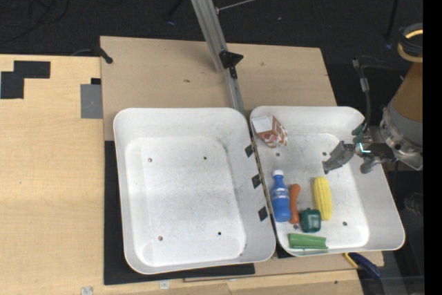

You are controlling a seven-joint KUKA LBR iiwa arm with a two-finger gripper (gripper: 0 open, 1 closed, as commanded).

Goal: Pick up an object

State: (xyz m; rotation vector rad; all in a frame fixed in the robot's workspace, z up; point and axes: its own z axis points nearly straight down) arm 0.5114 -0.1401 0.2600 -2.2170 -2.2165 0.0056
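We see the gripper [343, 157] w/ fingers apart, holding nothing, up-right of the corn [322, 197] in the right bin [387, 235]. Corn's prob. light, stiff plastic, a bit slick; we'd pinch it mid-length across its width.

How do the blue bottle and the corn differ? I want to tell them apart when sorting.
The bottle is blue with a white cap; the corn is yellow. The bottle lies by the bin's left wall, the corn nearer the gripper. Both lie lengthwise in the right bin, similar in length.
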